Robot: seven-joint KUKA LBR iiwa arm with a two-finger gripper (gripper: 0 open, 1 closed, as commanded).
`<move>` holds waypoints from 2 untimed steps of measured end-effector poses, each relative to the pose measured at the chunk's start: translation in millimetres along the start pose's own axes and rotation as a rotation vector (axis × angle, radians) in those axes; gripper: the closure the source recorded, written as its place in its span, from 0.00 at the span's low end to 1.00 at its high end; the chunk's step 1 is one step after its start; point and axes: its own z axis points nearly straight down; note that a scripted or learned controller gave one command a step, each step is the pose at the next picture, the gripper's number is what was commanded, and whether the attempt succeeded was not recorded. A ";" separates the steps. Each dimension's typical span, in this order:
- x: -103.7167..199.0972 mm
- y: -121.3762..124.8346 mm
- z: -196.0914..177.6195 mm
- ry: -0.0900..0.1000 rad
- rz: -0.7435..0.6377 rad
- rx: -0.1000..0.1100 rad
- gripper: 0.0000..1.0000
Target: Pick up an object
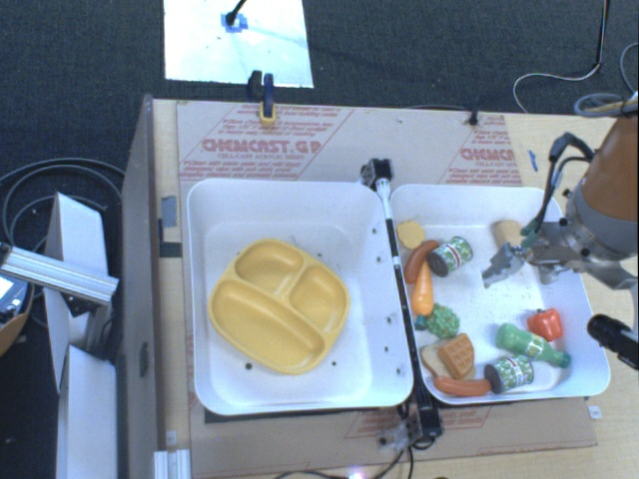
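While nothing is being carried between its fingers, the grey two-finger tool is being held open over a bare part of the right shallow white bin, near the bin's upper middle. Just left of it, a small green-labelled tin can is lying tilted, touching a red sausage; a yellow lemon-like piece is seen above them and an orange plastic carrot below. A pale beige rounded piece is lying just above the tool. Lower in the bin, a green broccoli floret, a brown slice of toast, a second sausage, another green-labelled can, a green plastic bottle and a red pepper are being kept near one another. In the left white bin, a yellow divided plastic tray is lying. Both bins are being borne by the bench.
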 end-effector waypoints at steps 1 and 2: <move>9.0 -13.8 170.8 0.000 0.003 0.000 0.00; -24.5 96.1 170.2 -0.001 0.001 -0.002 0.00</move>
